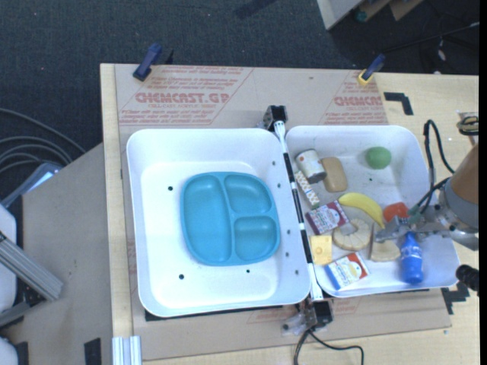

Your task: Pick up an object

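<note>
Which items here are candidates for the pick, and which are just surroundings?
Candidates, in the right white bin:
yellow banana
green ball
blue plastic bottle
tan bread slice
small purple packet

Surroundings:
left white bin
blue divided plastic tray
blue clamp

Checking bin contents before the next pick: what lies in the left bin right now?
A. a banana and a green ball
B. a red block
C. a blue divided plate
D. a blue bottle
C: the blue divided plate lies alone in the left bin; the banana and green ball are in the right bin.
</note>
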### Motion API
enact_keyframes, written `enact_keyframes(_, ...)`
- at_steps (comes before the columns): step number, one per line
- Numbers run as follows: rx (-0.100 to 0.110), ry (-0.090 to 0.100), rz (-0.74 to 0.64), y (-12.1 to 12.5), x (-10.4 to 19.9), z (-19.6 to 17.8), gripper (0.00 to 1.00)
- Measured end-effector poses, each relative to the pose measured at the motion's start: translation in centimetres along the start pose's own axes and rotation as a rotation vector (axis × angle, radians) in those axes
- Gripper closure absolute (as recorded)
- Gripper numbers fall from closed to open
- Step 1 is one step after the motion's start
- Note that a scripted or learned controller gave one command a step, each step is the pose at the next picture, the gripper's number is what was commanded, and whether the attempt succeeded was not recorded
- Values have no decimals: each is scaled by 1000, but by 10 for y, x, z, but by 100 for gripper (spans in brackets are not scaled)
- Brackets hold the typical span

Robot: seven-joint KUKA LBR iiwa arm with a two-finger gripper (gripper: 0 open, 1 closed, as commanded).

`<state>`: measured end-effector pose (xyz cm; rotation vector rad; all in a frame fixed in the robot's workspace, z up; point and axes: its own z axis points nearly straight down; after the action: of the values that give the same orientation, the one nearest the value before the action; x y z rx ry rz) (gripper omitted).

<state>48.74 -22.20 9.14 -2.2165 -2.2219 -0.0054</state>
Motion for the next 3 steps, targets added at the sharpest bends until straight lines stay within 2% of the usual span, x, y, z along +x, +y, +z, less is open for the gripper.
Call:
enact_keyframes(1,-12,-7,2,68,40,2,0)
enact_keyframes(2,-14,-6,2,68,40,-8,100)
enact_keyframes(3,-12,-5,2,68,40,-8,0)
